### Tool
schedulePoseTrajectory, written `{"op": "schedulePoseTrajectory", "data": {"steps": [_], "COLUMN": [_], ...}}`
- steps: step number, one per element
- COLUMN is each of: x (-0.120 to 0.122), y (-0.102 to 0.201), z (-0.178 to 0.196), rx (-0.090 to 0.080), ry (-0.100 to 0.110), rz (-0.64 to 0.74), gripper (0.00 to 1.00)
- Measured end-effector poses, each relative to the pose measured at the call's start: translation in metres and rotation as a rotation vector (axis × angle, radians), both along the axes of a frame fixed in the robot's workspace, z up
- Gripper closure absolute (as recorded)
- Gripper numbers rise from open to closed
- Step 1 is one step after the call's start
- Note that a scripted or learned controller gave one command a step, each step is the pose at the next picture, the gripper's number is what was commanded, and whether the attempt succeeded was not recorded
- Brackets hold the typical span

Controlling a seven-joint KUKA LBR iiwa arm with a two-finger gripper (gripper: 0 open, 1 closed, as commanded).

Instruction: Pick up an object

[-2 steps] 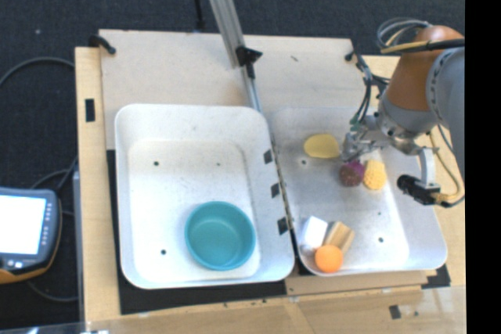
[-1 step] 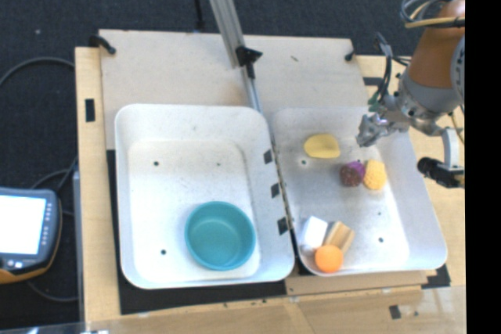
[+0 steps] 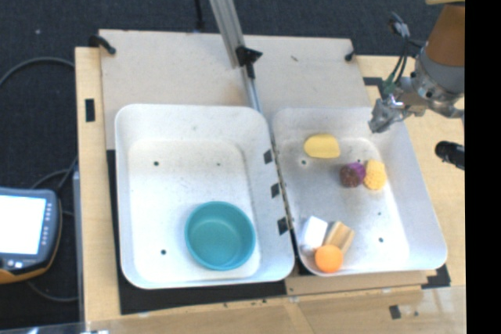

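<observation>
The right bin (image 3: 407,238) holds several small items. A yellow lemon-shaped piece (image 3: 322,145) lies near its back. A purple object (image 3: 352,174) touches a small yellow-orange one (image 3: 375,175) at mid-bin. At the front edge sit a white block (image 3: 314,231), a tan block (image 3: 339,235) and an orange ball (image 3: 329,259). My gripper (image 3: 382,118) hangs over the bin's back right corner, above and right of the lemon-shaped piece. Nothing shows between its tips.
The left bin (image 3: 149,145) holds a teal bowl (image 3: 220,235) near its front. A slanted metal pole (image 3: 227,12) rises behind the two bins. A tablet (image 3: 23,231) lies off the bench at the left.
</observation>
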State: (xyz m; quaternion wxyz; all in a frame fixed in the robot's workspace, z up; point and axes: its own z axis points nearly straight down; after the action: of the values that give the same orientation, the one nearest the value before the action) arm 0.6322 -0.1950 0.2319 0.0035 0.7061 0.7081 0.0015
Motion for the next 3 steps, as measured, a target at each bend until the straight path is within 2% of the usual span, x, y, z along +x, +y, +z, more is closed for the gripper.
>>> {"op": "schedulePoseTrajectory", "data": {"steps": [1, 2, 3], "x": [-0.016, -0.032, -0.051], "y": [0.04, 0.096, 0.149], "z": [0.006, 0.016, 0.006], "rx": [0.003, 0.005, 0.004], "ry": [0.006, 0.006, 0.007], "rz": [0.002, 0.005, 0.004], "gripper": [1.0, 1.0, 1.0]}}
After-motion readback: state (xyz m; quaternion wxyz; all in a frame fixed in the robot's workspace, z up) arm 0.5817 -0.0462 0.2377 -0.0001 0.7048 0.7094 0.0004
